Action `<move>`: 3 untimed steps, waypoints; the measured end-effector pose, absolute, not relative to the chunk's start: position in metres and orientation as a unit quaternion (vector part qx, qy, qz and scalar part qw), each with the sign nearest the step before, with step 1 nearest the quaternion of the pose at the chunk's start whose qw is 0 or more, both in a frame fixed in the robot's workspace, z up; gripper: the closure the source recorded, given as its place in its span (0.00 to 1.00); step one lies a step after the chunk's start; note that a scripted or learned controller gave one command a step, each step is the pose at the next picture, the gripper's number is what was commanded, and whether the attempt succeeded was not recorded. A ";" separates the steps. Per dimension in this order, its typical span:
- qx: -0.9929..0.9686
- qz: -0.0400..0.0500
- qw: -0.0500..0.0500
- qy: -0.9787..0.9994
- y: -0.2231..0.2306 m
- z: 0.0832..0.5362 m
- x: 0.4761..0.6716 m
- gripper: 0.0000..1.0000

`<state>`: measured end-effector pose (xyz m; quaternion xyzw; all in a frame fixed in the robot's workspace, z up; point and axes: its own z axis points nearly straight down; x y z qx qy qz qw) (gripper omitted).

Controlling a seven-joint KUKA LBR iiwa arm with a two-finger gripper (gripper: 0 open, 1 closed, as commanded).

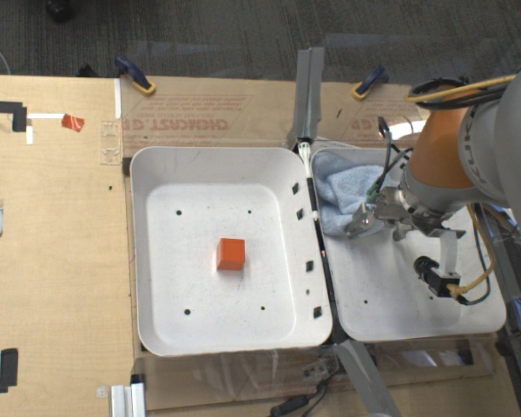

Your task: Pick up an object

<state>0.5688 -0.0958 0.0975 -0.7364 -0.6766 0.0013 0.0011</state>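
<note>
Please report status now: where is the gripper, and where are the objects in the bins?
Gripper low in right bin, at light blue cloth. Orange block alone in left bin, untouched. Nothing blocking it.

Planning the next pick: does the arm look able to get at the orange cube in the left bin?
Probably yes: the small orange cube sits alone and uncovered, while the pincer hovers by the light blue cloth next door.

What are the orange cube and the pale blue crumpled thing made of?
Small orange cube: rigid, matte, sharp edges; likely foam, wood or plastic. Pale blue crumpled cloth: soft fabric, judging by folds and fuzzy surface. Shallow white bins: smooth, apparently moulded plastic.
</note>
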 end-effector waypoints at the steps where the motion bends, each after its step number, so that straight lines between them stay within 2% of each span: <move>1: -0.729 0.001 0.000 -0.684 -0.130 0.221 0.562 0.00; 2: -0.722 0.001 0.001 -0.692 -0.110 0.098 0.587 0.00; 3: -0.721 0.002 0.001 -0.693 -0.111 0.106 0.587 1.00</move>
